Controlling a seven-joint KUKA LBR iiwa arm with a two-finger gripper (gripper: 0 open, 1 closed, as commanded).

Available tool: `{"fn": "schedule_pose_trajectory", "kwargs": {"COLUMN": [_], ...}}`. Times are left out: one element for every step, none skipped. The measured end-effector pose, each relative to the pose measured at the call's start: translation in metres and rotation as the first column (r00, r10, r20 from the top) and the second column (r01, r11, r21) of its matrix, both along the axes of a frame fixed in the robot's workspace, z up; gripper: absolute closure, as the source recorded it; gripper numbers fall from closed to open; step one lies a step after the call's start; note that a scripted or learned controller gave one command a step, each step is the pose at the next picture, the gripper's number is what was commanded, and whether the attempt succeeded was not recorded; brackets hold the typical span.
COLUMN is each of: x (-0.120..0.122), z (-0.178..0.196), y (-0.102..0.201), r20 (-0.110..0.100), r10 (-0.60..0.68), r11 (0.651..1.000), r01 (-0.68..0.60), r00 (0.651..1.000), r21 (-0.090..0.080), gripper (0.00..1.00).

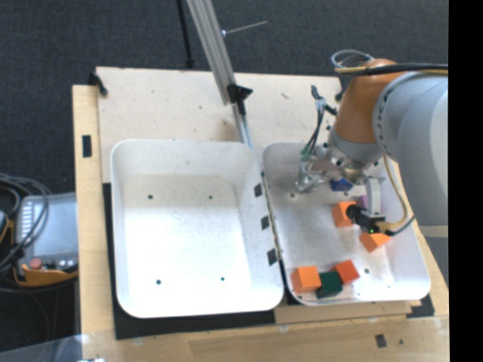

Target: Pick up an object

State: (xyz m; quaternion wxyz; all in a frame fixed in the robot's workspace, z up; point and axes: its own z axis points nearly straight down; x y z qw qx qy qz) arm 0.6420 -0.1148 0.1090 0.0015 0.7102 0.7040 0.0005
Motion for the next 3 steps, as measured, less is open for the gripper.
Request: {"fn": "schedule_pose_trajectory", "kwargs": {"x": [-0.005, -0.005, -0.003], "z": [0.061, 0.108, 0.16], "y": [0.003, -0.004, -0.006], "r20": [0.004, 0.004, 0.004], "r10": [0.002, 0.0, 0.01], "r11": [1.0, 1.0, 1.0], "r01": [-0.002, 0.0, -0.01], "r00": [1.0, 1.0, 1.0], "r21": [0.001, 0.001, 0.001], "gripper": [1.0, 1.0, 1.0]}}
